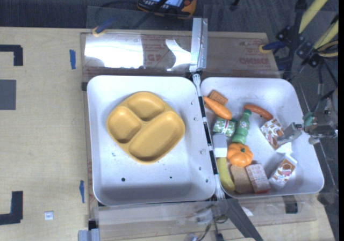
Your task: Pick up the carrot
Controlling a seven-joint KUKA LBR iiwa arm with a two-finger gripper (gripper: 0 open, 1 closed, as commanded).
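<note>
Carrot sits untouched in right bin, gripper parked at bin's right rim, well apart.

Gripper state: cannot tell, too small/blurred; nothing seen in it. Carrot lies far across bin from tool, by centre divider, smooth orange tapered shape, angled, touching a brown cracker box. Between tool and carrot: sausage, green bottle, carton, all crowded. Open white floor only nr top of bin. Left bin beyond holds glossy yellow sectioned plate.
</note>
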